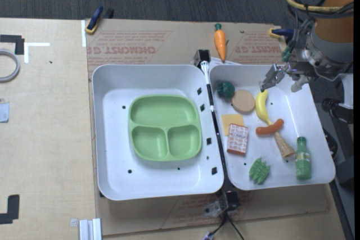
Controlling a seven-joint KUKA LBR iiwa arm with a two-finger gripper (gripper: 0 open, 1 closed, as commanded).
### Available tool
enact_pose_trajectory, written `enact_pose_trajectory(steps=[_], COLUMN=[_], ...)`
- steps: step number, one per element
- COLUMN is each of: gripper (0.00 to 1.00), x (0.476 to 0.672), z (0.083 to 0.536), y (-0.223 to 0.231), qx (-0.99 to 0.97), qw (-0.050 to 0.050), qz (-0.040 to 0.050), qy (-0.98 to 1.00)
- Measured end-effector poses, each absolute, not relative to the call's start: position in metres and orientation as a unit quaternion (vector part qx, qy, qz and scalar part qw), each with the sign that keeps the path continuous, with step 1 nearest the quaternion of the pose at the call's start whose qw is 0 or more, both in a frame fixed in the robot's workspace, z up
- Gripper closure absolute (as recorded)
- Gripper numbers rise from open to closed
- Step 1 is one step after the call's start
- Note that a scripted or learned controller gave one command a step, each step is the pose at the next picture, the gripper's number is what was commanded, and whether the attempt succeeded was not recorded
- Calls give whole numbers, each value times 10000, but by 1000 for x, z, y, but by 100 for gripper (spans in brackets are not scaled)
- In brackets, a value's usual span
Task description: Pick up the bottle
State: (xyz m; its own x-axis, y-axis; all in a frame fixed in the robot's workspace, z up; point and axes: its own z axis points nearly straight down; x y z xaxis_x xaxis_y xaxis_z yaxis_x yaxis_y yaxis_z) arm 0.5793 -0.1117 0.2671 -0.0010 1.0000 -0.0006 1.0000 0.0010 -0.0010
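A green bottle (302,158) lies in the right bin (315,104), close to its front right corner, with its cap pointing toward the back. My gripper (283,82) hangs over the back of the same bin, well behind the bottle. It is open, with nothing between its fingers. One finger (269,79) is just above the top end of a banana (262,106).
The right bin also holds a sausage (270,128), a cone (284,145) right beside the bottle, a round biscuit (243,101), broccoli (226,89), a cheese slice (232,122), a red box (237,139) and a green leafy toy (259,170). A green divided plate (166,127) sits in the left bin (107,121). A carrot (219,42) lies behind the bins.
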Motion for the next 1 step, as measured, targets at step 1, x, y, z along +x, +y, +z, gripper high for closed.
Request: enact_pose_trajectory(steps=[1], gripper=[100], x=[580], z=[276], y=[-112], qx=[-7065], qw=[-6], qz=[8], qy=[-7077])
